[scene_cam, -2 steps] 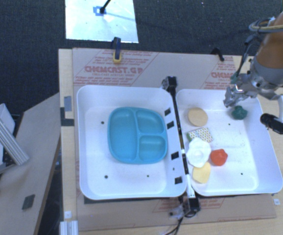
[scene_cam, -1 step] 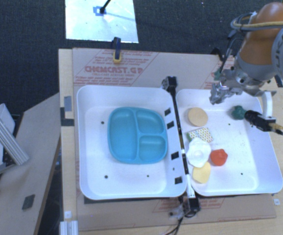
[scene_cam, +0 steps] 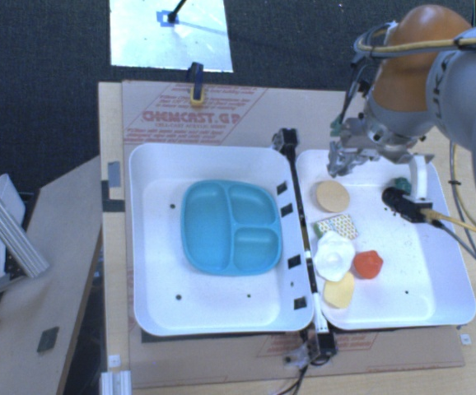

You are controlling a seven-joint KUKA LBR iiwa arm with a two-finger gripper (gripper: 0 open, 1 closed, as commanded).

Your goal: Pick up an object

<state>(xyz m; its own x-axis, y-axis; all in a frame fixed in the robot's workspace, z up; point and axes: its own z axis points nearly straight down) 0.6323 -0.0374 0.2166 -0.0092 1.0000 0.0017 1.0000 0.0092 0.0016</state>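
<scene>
My gripper (scene_cam: 339, 164) hangs over the far left part of the right bin (scene_cam: 444, 257), just beyond a tan round disc (scene_cam: 333, 196). Nothing shows in its grasp. Nearer the front along the bin's left side lie a checkered piece (scene_cam: 338, 225), a white object (scene_cam: 334, 255), a red object (scene_cam: 368, 264) and a yellow piece (scene_cam: 339, 290). A small green thing (scene_cam: 399, 183) peeks out to the right of the gripper, partly hidden by the wrist.
The left bin (scene_cam: 160, 295) holds a blue divided plate (scene_cam: 230, 226). A black divider with clips (scene_cam: 297, 220) runs between the bins. The right half of the right bin has open floor. The arm (scene_cam: 436, 72) reaches in from the upper right.
</scene>
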